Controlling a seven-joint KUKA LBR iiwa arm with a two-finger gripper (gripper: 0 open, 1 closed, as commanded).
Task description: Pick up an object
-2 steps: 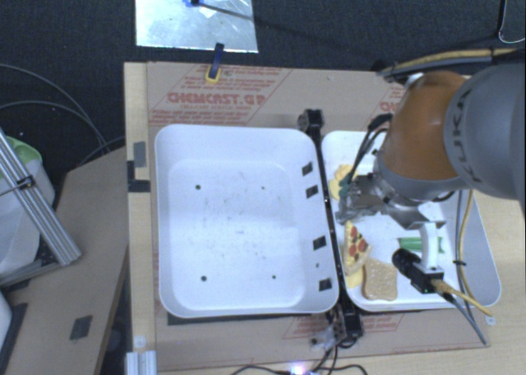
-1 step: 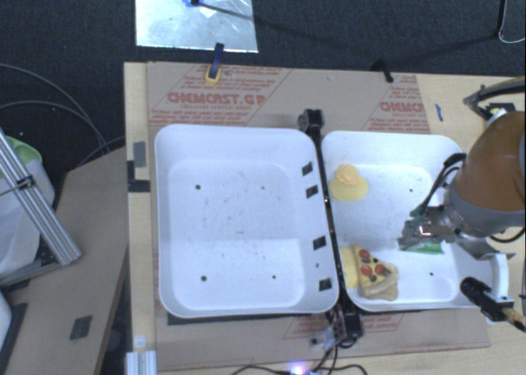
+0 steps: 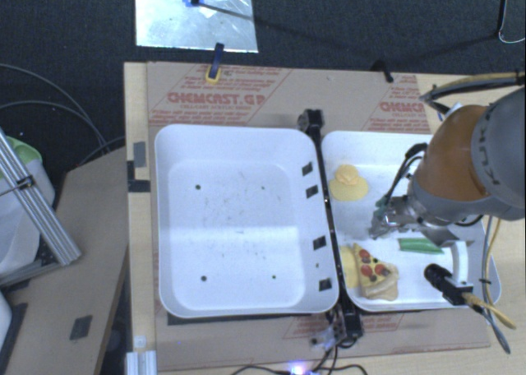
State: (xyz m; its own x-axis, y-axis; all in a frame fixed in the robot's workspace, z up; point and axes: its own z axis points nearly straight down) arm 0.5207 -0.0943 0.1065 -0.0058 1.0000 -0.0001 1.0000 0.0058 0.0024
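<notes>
My gripper (image 3: 383, 222) hangs low in the right bin (image 3: 386, 150), near its middle, under the grey arm with the orange band. A yellow duck-shaped toy (image 3: 349, 182) lies to its upper left, apart from it. Toward the front of the bin, below the gripper, lies a toy pizza slice (image 3: 376, 274) with a yellow piece (image 3: 350, 266) against its left side. Just right of the gripper, a green stick-like thing (image 3: 422, 243) pokes out from under the wrist, partly hidden. Nothing shows between the gripper's tips.
The left bin (image 3: 164, 201) stands beside the right one, with a black divider bar (image 3: 325, 209) between them. Both rest on a cardboard sheet (image 3: 246, 94). A metal frame (image 3: 33, 209) stands at the far left, off the bench.
</notes>
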